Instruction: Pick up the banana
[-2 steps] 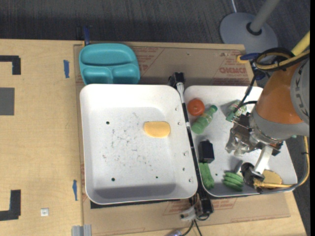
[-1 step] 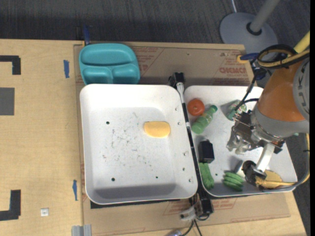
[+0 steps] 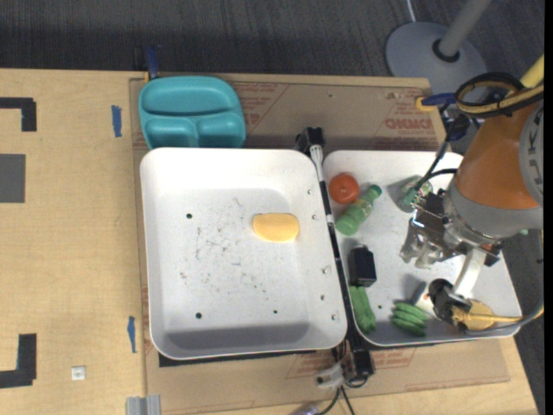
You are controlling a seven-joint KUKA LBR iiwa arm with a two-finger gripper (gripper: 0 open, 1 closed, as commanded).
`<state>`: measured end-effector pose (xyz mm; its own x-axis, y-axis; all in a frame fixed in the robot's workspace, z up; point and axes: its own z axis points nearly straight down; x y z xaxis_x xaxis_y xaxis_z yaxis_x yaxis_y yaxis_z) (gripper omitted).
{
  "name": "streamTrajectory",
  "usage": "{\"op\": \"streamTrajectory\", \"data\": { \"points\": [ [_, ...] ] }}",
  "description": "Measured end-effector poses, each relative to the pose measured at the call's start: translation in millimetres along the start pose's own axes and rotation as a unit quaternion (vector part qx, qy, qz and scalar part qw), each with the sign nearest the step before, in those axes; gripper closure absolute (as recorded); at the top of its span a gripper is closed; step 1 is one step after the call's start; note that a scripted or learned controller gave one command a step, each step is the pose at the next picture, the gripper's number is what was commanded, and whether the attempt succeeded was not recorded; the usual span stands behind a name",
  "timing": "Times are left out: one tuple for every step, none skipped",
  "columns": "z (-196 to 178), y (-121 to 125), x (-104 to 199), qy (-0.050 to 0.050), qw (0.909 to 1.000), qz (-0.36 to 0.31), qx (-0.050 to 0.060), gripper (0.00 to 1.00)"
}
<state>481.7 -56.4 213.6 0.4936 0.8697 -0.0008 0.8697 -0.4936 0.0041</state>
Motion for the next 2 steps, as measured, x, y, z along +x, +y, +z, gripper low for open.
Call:
{"op": "streamTrajectory", "data": {
  "points": [
    [-9.9, 0.7, 0.6, 0.0, 1.0, 0.0, -0.001, 1.0],
    [-19.7, 1.4, 1.3, 0.0, 1.0, -0.001, -0.001, 1.0]
  ]
}}
